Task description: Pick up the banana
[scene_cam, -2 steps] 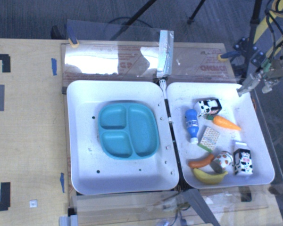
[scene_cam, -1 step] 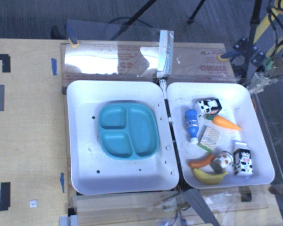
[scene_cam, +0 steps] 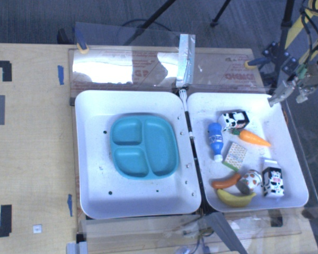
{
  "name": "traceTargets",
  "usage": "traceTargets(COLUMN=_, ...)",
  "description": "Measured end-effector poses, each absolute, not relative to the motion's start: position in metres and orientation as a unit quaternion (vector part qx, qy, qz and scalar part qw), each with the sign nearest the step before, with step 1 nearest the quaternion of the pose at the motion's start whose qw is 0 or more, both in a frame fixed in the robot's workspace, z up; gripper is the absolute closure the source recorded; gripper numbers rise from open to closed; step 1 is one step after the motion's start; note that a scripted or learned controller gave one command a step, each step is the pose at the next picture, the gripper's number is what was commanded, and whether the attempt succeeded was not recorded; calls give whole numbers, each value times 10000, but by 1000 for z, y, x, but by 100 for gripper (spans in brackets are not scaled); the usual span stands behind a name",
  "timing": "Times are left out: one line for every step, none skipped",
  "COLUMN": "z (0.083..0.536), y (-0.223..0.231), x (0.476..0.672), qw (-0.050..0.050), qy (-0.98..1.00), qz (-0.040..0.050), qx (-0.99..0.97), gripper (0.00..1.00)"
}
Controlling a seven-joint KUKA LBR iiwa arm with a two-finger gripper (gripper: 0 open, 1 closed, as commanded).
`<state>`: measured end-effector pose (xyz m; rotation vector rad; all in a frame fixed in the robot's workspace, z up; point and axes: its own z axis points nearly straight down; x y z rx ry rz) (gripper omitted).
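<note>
Yellow banana (scene_cam: 235,198) lying flat, curved, at right bin's near edge.

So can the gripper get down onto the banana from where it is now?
Probably yes: the banana lies uncovered at the right bin's near edge, though a red sausage and ball crowd it. The gripper is at the far corner.

Evenly bright, slightly soft overall, with glare on the clear panel (scene_cam: 127,67).

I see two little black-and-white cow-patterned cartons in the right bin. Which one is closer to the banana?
The cow carton at the bin's near right corner, standing just right of the banana. The other cow carton lies at the far end, beside the carrot.
</note>
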<state>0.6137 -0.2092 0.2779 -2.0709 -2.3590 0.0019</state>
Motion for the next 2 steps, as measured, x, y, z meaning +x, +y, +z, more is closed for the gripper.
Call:
traceTargets(z=287, y=-210, x=614, qw=8, qy=-7514, qz=2, qx=-6598, gripper=100)
traceTargets(z=316, y=-223, x=628, qw=-15, qy=-8071, qz=1, qx=-5904, gripper=100)
